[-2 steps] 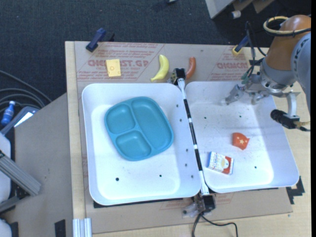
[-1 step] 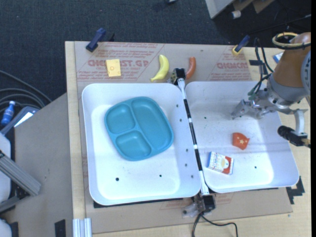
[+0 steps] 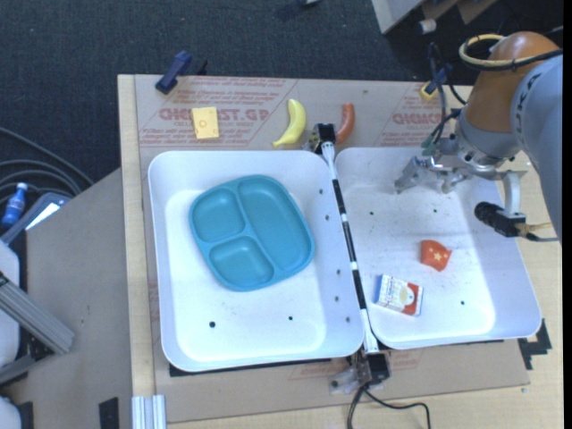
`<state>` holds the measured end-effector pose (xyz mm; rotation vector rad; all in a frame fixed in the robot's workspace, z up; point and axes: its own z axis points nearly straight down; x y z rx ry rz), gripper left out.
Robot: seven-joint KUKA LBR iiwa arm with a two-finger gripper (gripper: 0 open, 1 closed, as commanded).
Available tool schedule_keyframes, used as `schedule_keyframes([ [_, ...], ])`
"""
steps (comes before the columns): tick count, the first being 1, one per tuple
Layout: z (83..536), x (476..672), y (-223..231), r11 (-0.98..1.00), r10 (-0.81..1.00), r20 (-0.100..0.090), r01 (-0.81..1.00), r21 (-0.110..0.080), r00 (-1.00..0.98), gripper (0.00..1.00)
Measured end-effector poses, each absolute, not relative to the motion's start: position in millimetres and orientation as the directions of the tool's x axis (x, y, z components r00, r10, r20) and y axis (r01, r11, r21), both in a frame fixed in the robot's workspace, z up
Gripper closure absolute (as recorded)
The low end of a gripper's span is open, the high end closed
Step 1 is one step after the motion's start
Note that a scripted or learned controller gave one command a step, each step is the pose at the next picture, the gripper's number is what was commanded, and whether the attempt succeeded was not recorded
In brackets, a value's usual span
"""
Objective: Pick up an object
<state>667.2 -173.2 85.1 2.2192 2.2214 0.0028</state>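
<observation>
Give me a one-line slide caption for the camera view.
Gripper over right bin near red object and small carton; blue tray in left bin.

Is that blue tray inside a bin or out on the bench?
Inside: the blue tray lies flat in the left bin.

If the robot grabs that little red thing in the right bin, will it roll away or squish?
The red thing looks rounded, so a nudge may well roll it across the smooth floor of the right bin. It seems small, so probably light. It looks like a toy fruit, likely firm, though the picture cannot show softness.
</observation>
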Motion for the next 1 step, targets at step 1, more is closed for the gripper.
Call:
schedule_keyframes([
  [1,95.5,667.9,-173.1,0.002,1.000,-0.002,1.000,0.005,-0.002,1.00],
])
